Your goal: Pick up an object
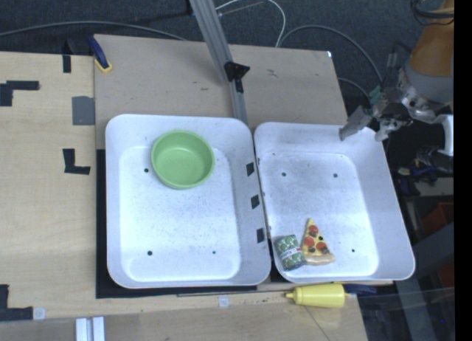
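Note:
A green bowl (182, 159) sits in the far part of the left bin (122, 258). In the near left corner of the right bin (391, 251) lie a toy pizza slice (317, 243) and, touching its left side, a small green patterned block (289, 252). My gripper (363, 134) hangs over the right bin's far right corner, well away from these objects. Its fingers are spread open, with nothing between them.
A yellow bottle (318, 295) lies on the bench just outside the right bin's near edge. A slanted metal pole (214, 29) rises behind the bins, ending where they meet. Cables run over the bench at the back. A blue and yellow clamp (99, 55) sits at the far left.

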Action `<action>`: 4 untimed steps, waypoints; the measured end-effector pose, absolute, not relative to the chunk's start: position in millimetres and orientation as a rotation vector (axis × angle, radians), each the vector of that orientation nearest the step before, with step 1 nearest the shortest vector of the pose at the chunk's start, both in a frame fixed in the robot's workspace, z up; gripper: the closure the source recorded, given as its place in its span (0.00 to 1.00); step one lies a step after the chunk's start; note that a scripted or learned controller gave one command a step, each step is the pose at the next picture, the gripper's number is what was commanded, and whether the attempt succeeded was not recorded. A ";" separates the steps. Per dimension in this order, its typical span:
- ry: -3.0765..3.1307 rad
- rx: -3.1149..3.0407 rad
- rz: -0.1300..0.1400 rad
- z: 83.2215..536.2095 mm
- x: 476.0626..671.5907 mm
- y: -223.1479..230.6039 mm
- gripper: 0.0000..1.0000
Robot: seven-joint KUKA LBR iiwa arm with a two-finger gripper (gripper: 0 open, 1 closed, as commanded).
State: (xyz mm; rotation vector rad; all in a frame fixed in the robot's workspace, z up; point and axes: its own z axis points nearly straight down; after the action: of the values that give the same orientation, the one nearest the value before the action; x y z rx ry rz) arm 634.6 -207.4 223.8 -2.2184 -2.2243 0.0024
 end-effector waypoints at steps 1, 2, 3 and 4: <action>-2.224 -2.219 0.003 223.8 634.5 -207.5 0.00; -2.222 -2.216 0.006 175.3 642.2 -208.5 0.00; -2.220 -2.215 0.008 112.4 634.6 -204.6 0.00; -2.225 -2.218 0.004 87.6 634.5 -203.5 0.00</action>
State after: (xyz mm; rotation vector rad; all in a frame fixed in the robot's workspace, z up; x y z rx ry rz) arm 634.5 -203.5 87.6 -2.2181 -2.2246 0.0042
